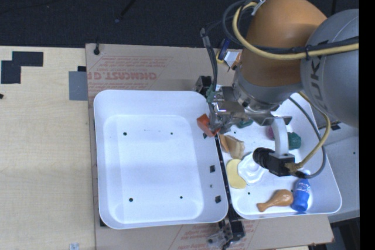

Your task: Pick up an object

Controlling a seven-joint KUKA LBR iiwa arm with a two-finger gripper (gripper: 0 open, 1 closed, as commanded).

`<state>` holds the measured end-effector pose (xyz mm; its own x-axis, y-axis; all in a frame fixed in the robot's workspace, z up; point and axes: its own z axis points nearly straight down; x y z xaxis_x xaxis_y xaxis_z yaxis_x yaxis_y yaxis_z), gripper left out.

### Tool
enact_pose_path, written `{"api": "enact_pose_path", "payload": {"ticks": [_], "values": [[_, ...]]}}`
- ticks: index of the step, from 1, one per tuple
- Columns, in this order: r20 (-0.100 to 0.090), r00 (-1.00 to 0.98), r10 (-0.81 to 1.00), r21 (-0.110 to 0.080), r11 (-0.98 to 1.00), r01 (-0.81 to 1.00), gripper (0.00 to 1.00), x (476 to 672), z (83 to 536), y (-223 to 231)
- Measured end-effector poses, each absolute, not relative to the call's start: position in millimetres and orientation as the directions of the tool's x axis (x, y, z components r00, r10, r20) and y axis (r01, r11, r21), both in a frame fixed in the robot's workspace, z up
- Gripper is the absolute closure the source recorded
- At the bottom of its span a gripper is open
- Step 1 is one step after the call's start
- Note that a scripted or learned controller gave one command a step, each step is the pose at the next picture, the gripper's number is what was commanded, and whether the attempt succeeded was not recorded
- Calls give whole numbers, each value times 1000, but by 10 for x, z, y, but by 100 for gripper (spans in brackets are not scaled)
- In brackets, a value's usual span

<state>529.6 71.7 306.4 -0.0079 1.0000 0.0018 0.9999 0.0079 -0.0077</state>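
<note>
The gripper (220, 120) hangs low over the left edge of the right bin (328, 199), by the wall between the two bins. A small orange thing (203, 122) sits just to its left, touching or nearly so. I cannot tell how the gripper is set, or if it has hold of anything. The big arm (281, 55) hides the back of that bin. The other toys, like the blue bottle (301, 194), lie nearer the front.

Arm (281, 50) hides much of right bin (334, 199); hand (218, 120) finger state unclear.
</note>
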Motion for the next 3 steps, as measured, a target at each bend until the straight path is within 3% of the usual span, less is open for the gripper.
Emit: {"api": "enact_pose_path", "payload": {"ticks": [1, 2, 3], "values": [[-1, -3, 1000, -10, 3, 1000, 100, 5112, 2602, 945], [0, -5, 1000, -3, 5, 1000, 100, 5366, 2668, 1437], [1, -7, 1000, -1, 7, 1000, 100, 5432, 2935, 2023]]}}
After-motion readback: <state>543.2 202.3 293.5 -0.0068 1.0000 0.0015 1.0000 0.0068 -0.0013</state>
